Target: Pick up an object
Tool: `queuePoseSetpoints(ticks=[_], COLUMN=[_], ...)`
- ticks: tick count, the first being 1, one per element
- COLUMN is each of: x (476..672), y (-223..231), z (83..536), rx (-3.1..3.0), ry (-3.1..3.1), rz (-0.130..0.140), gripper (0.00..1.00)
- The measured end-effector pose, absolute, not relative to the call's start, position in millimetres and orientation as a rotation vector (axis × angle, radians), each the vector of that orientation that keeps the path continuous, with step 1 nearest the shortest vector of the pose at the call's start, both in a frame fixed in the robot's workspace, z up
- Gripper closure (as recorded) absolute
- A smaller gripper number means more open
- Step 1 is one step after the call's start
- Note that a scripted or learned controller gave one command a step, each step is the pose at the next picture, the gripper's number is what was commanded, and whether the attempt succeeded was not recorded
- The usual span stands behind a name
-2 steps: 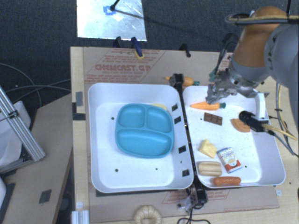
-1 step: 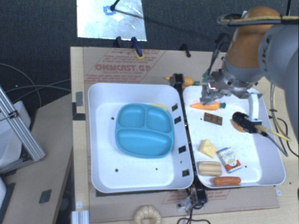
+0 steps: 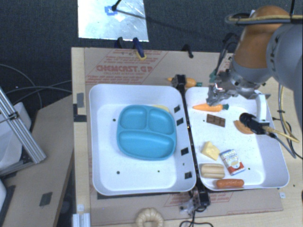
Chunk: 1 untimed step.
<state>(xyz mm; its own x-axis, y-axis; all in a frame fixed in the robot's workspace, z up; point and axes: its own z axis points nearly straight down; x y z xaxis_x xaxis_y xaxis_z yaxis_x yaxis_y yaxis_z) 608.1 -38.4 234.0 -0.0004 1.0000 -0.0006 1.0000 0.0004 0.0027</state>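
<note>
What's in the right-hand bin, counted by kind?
Carrot: 1
Chocolate bar: 1
Cheese wedge: 1
Bread roll: 1
Sausage: 1
Small carton: 1
Orange-brown piece: 1
Total: 7

Red letters on the brown board (image 3: 156,60) read "CHEMCAST", then perhaps "GP"; nothing else is legible.

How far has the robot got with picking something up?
Done: the gripper is low in the right bin, just above the carrot. In hand: lining up on it, as far as I can judge; the carrot lies on the bin floor, not lifted. Left: probably gripping it and raising it clear.
</note>
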Motion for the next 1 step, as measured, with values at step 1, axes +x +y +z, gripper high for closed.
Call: queuePoseSetpoints(ticks=[1], x=[602.1], y=[-42.4], z=[225.5], rx=[2.22], ry=[2.22], rz=[0.0], gripper=[1.0])
